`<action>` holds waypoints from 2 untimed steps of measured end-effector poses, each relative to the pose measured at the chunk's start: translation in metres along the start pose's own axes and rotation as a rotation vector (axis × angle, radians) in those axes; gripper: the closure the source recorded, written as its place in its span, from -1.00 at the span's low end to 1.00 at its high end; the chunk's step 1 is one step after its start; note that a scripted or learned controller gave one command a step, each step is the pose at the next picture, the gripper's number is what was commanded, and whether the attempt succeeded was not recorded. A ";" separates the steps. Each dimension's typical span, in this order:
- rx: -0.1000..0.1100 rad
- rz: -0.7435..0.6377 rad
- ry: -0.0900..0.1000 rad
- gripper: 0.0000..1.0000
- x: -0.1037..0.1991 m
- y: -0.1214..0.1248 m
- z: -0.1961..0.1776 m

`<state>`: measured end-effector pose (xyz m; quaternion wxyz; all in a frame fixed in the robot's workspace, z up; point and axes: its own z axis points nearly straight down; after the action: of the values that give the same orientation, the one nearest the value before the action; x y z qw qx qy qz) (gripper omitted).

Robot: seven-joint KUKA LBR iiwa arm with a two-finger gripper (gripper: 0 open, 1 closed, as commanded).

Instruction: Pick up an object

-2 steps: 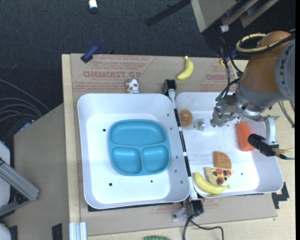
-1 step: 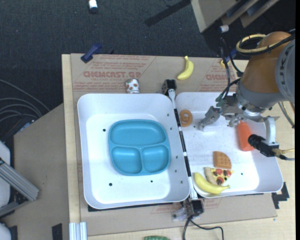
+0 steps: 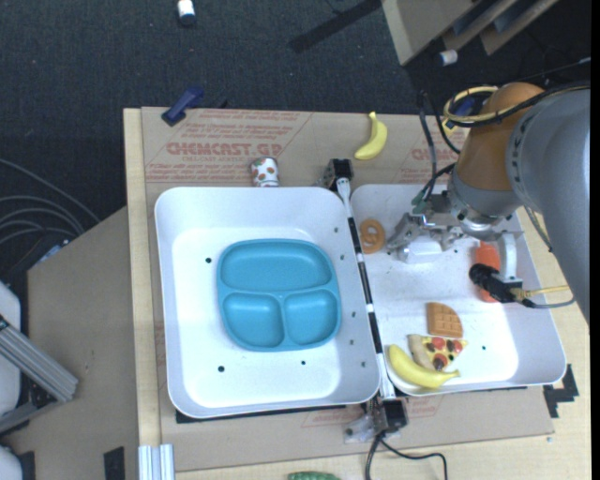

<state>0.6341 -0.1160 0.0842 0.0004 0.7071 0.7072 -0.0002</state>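
Bright even overhead light, white bins (image 3: 178, 309) near glare, soft faint shadows, slightly soft focus, dark floor.

Floor (image 3: 84, 56): dark carpet, speckled, filling the top and left of the view. Cables (image 3: 37, 211): several thin grey loops lying on the carpet at left. Bench top (image 3: 225, 141): pale brown board with red printed lettering, bearing the bins. Metal rail (image 3: 37, 361): grey extruded bar, set at a slant at lower left. Furniture (image 3: 469, 28): beige board or shelf edge at upper right, partly cut off. Light: even, soft, overhead; shadows faint.
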 end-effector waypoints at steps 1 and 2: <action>-0.003 -0.002 -0.001 1.00 0.001 0.001 -0.011; -0.002 -0.002 0.000 1.00 0.027 0.033 -0.129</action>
<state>0.6671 -0.0890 0.2131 0.0009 0.7065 0.7077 0.0005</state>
